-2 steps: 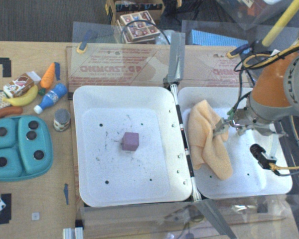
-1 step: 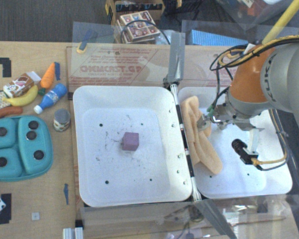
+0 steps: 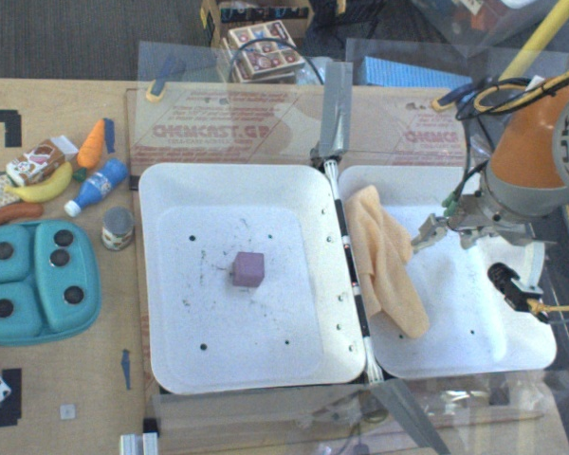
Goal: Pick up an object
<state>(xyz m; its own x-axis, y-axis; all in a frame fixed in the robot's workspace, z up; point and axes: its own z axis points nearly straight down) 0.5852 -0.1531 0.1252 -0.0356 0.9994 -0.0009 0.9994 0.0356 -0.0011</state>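
A small purple cube (image 3: 247,269) lies near the middle of the left white bin (image 3: 171,197). A tan cloth (image 3: 384,259) is draped along the left side of the right white bin (image 3: 474,349), from its far wall toward the middle. My gripper (image 3: 434,229) hangs over the right bin, just right of the cloth's upper part and pointing toward it, with nothing seen in its grasp. The grey arm with its orange band (image 3: 536,145) comes in from the right.
On the bench left of the bins are a teal moulded tray (image 3: 33,282), a small can (image 3: 118,227), a blue bottle (image 3: 97,188), a banana (image 3: 40,188) and a carrot (image 3: 95,143). A cardboard box (image 3: 256,22) stands behind the bins.
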